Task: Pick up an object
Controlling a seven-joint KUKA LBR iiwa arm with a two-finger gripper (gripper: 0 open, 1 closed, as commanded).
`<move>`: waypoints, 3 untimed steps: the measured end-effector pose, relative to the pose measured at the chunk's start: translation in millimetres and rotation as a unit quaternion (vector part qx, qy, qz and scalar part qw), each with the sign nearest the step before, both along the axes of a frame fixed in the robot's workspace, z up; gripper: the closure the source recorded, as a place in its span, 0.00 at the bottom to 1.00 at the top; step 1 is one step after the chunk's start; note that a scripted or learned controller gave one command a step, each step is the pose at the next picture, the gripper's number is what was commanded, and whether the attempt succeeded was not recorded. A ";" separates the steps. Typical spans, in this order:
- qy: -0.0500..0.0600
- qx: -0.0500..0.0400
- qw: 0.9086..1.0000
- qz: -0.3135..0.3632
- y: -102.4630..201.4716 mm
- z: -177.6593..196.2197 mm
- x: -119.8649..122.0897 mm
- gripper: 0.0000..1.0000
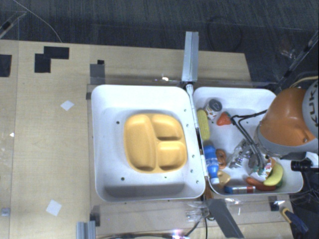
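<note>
Two white bins (99,133) sit on a pale wood bench (45,148); the claw's (247,156) state is unclear.

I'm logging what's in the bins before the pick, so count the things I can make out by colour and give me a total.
Yellow: 3 (divided tray, corn cob, banana)
Blue: 1 (bottle)
Red or orange: 2 (small wedge, marker)
Grey: 1 (round cap)
Total: 7 clearly countable; a few small pieces near the gripper are too cluttered to tell.
</note>
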State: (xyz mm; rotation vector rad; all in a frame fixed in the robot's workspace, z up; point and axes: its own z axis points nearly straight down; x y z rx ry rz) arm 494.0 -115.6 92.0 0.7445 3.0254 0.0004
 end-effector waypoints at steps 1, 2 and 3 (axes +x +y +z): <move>0.001 0.000 1.000 0.000 0.5 -0.9 -0.3 0.00; 0.006 0.003 0.999 -0.038 -35.8 -2.8 95.4 0.00; 0.008 0.004 0.989 -0.147 -90.4 13.3 87.3 0.00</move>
